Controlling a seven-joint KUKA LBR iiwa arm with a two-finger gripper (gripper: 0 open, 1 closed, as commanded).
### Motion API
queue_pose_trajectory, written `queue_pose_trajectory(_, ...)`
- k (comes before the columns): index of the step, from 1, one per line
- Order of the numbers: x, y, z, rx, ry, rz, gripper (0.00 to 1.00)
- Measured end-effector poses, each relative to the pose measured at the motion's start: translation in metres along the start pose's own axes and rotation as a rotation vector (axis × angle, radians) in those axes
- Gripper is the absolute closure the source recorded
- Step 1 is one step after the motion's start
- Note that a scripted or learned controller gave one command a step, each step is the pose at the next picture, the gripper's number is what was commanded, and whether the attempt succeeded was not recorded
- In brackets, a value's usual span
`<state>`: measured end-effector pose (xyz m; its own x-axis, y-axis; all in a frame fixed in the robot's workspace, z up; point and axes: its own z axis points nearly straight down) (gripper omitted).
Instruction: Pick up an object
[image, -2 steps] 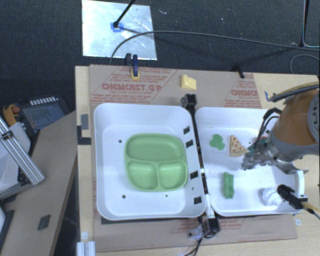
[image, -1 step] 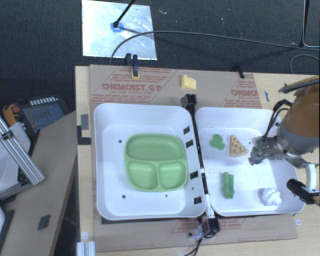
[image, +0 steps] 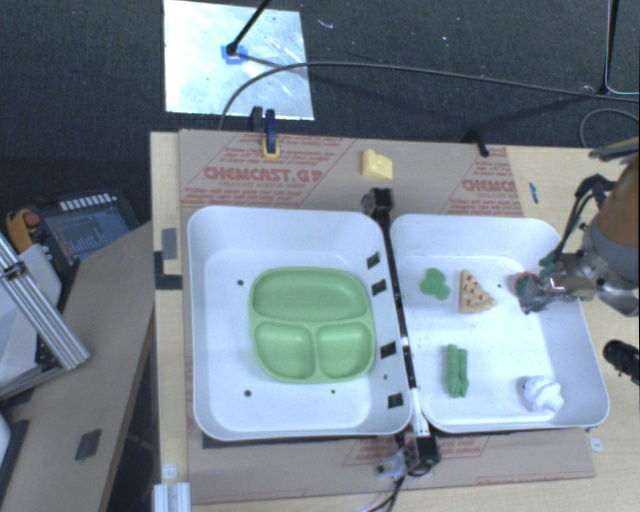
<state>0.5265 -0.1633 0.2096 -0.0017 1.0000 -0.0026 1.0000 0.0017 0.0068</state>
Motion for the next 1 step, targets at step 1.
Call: queue_pose_trajectory(1, -0.0003, 0.0012, -0.0137, 0.003, 0.001, -0.002, 1.00)
